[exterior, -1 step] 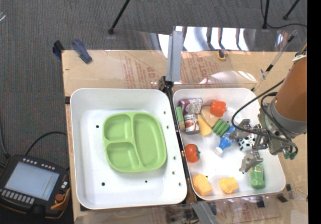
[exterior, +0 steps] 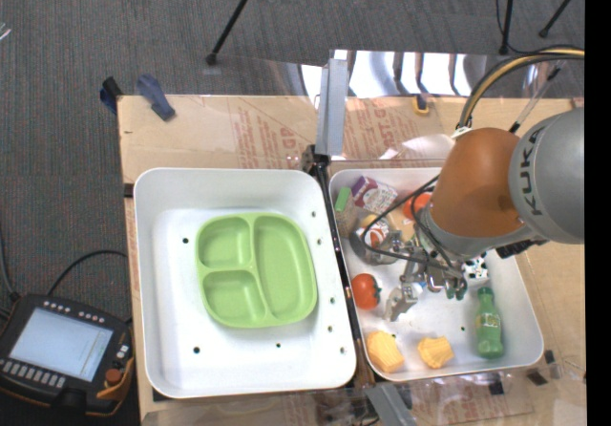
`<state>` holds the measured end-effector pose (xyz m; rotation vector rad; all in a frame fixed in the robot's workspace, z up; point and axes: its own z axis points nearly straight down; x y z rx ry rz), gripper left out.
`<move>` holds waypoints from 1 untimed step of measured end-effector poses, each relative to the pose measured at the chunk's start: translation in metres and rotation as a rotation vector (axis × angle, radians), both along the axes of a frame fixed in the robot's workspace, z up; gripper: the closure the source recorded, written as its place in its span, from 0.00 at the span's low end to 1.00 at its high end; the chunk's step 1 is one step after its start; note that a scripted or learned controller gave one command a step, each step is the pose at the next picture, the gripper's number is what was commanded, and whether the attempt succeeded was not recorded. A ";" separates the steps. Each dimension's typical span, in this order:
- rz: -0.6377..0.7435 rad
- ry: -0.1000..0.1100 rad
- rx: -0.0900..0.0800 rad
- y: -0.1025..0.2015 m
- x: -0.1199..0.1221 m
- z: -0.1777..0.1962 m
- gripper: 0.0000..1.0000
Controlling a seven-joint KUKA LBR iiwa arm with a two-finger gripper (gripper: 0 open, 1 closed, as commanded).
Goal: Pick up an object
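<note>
Reaching arm: the gripper (exterior: 406,298) hangs low in the right bin (exterior: 530,319).
Fingers: cannot tell, too blurry.
Tomato (exterior: 366,290): just beside the gripper, at 9 o'clock.
Yellow pieces (exterior: 385,351): at 6 o'clock, near the bin's front.
Green bottle (exterior: 489,323): at 3 o'clock.
Left bin (exterior: 162,214): holds a green plate (exterior: 256,268).

"KUKA" stands in part on the grey arm (exterior: 558,187) at right; red print on the cardboard (exterior: 272,133) is unreadable.
</note>
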<state>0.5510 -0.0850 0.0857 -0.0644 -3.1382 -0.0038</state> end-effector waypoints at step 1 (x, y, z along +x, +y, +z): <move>-0.055 -0.002 -0.002 -0.006 0.052 0.001 0.00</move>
